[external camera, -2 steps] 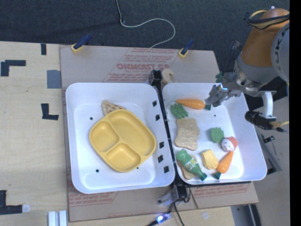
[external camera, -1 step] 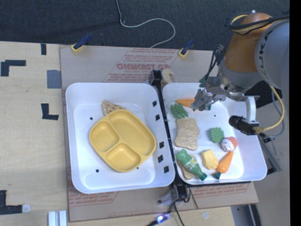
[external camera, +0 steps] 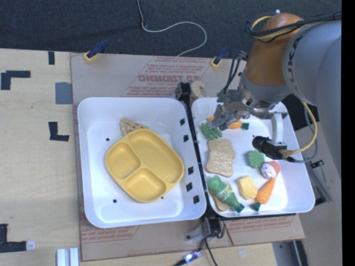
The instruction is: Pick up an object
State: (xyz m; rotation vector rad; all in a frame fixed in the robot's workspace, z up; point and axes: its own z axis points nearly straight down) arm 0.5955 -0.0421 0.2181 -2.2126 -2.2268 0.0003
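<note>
- The bench [external camera: 33, 148] is seen at the far left as pale wood with black marks; dark carpet [external camera: 66, 10] is seen beyond it.
- A cardboard sheet [external camera: 161, 76] with red print is laid under both bins and is clipped at its far corners by one clamp [external camera: 95, 50] and a second clamp [external camera: 220, 54]; a white cable [external camera: 183, 25] is looped on the carpet.
- The left bin [external camera: 89, 165] is occupied by a yellow divided tray [external camera: 144, 164], with a waffle piece [external camera: 130, 126] tucked partly under its far edge.
- In the right bin [external camera: 294, 195], a green leafy toy [external camera: 211, 130] is found near the far left corner, a bread slice [external camera: 220, 155] just in front of it and a green bottle [external camera: 224, 193] nearer the front wall.
- The gripper [external camera: 223, 118] is held low over the leafy toy; whether it is released or clenched cannot be told.
- Further right, a small orange piece [external camera: 236, 125], a broccoli floret [external camera: 255, 158], a yellow corn piece [external camera: 248, 187] and a carrot [external camera: 266, 190] are scattered.
- The far right corner is overhung by the arm [external camera: 316, 54].
</note>
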